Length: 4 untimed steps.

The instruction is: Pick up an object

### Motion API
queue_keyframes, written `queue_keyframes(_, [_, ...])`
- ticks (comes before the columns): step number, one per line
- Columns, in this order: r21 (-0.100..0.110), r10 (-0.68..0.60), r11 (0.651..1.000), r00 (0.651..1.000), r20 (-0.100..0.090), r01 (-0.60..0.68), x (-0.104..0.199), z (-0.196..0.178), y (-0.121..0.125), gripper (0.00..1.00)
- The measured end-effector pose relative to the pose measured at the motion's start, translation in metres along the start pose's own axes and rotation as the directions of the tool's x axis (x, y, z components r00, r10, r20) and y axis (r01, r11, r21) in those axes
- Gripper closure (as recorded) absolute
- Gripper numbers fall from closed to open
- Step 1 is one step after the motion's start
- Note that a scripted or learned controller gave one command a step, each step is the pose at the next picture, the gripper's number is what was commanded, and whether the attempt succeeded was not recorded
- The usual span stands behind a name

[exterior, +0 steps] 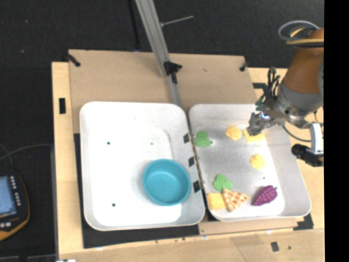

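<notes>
My gripper (pixel 255 127) hangs low over the back right part of the right bin (pixel 289 173), directly above a pale yellow block (pixel 254 137). A round yellow piece (pixel 234 132) lies just to its left. Further objects in this bin: a green leafy piece (pixel 203 140), a yellow lump (pixel 257 161), a second green piece (pixel 222 182), a yellow cube (pixel 215 201), a pizza slice (pixel 235 199) and purple grapes (pixel 265 195). The gripper's fingertips are too dark and small to read.
The left bin (pixel 109 130) holds a blue bowl (pixel 166 181). A grey metal pole (pixel 155 37) slants up from between the bins at the back. A black divider runs between the two bins. The arm's orange band (pixel 304 72) is at the right.
</notes>
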State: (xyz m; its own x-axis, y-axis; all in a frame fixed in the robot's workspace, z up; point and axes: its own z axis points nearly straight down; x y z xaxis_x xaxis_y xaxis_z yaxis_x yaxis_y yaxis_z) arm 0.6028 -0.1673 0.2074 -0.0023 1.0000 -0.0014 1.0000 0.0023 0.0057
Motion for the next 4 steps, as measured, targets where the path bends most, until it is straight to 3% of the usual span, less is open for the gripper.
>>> queue_keyframes(1, [0.003, -0.004, 1.0, 1.0, -0.002, 0.004, 0.051, 0.001, -0.008, 1.0])
queue_keyframes(4, [0.004, -0.005, 1.0, 1.0, -0.003, 0.005, 0.207, -0.013, 0.0, 1.0])
